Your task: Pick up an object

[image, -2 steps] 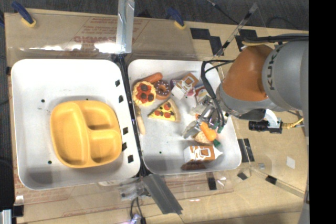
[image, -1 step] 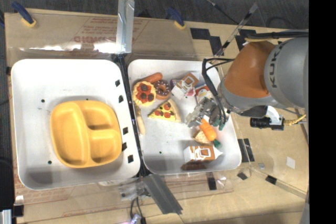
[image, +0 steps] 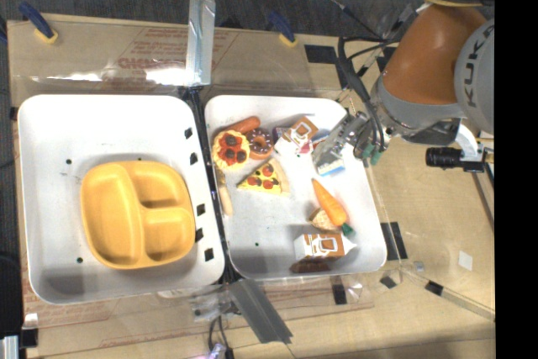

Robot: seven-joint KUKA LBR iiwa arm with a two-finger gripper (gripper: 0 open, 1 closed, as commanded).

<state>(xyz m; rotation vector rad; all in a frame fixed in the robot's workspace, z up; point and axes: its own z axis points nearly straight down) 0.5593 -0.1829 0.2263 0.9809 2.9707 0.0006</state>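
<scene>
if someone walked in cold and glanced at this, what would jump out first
Probably the big yellow divided tray, alone in the left bin. Next, the cluster of toy food in the right bin: a round pizza and a pizza slice near the bin's left side, with a carrot lower right. The grey and orange arm reaches in from the right, its gripper over that bin's upper right part.

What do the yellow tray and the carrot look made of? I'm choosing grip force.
Yellow tray: apparently hard moulded plastic, smooth with a soft sheen, compartments with rounded edges. Carrot: probably toy plastic, uniformly bright orange; the finish is too small to judge.
</scene>
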